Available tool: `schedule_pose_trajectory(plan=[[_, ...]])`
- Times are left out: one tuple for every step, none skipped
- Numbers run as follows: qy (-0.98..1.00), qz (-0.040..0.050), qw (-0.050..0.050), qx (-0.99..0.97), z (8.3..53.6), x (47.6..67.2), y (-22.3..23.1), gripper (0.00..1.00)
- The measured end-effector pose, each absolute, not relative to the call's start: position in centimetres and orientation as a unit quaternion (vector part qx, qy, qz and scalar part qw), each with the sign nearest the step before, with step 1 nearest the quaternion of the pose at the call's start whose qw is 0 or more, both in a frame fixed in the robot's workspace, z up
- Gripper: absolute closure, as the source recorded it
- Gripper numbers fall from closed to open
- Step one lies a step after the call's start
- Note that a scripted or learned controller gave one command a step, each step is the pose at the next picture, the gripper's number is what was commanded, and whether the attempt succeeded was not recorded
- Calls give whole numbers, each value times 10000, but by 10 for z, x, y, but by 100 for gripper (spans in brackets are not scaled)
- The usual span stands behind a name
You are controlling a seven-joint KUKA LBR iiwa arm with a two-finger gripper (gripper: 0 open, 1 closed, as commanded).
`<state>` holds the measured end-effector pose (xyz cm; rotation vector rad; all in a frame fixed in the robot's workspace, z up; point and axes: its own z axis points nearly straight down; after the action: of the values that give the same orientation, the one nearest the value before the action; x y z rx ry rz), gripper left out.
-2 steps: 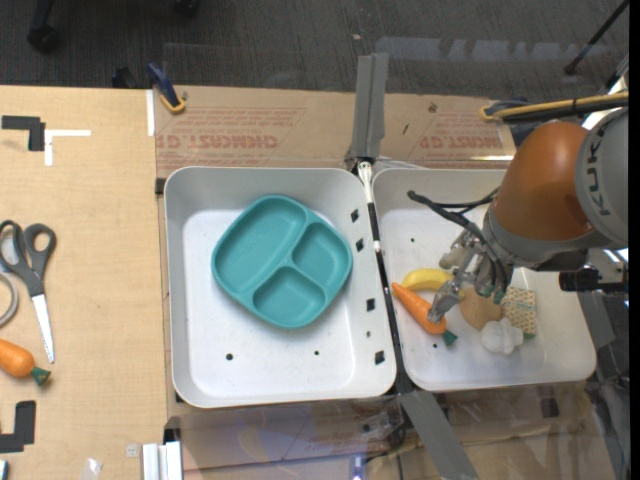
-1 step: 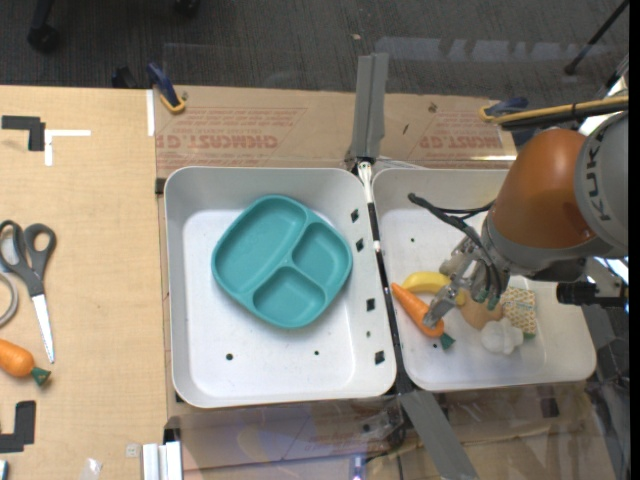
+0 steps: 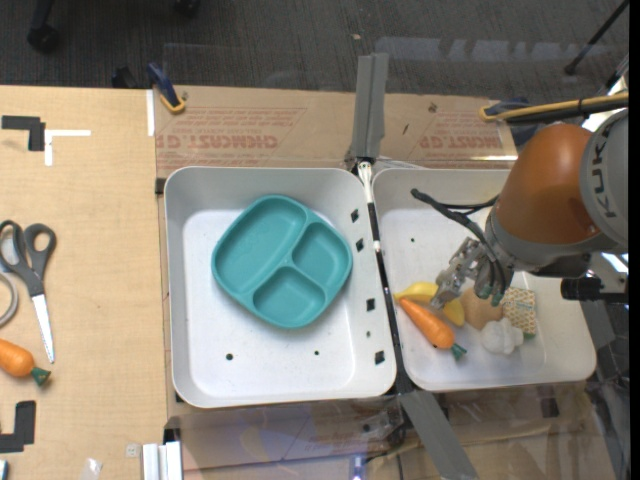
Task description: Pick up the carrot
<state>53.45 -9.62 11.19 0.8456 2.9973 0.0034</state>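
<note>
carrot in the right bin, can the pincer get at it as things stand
Probably yes: the carrot lies uncovered just left of the pincer, though a yellow piece crowds its upper end.

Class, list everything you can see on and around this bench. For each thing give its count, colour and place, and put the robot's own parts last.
Bins: two, white, side by side at the middle of the bench.
Divided plate: one, teal, in the left bin.
Carrot: one, orange with a green end, in the right bin near its front left.
Yellow item: one, just behind that carrot; type unclear.
Pale items: a small heap, white and tan, right of the carrot; too jumbled to count.
Second carrot: one, orange, on the wooden top at far left.
Scissors: one pair, grey handles, above that carrot.
Cardboard: brown, behind the bins.
Arm: one, grey with an orange band, over the right bin.
Gripper: one, above the heap, right of the carrot.
</note>
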Motion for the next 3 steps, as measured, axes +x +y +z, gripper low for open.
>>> schedule_pose_trajectory(plan=[[9623, 11, 137, 2716, 112, 535, -96, 0], [9691, 0, 18, 2466, 93, 507, -105, 0], [9401, 1, 23, 3408, 105, 542, -113, 0]])
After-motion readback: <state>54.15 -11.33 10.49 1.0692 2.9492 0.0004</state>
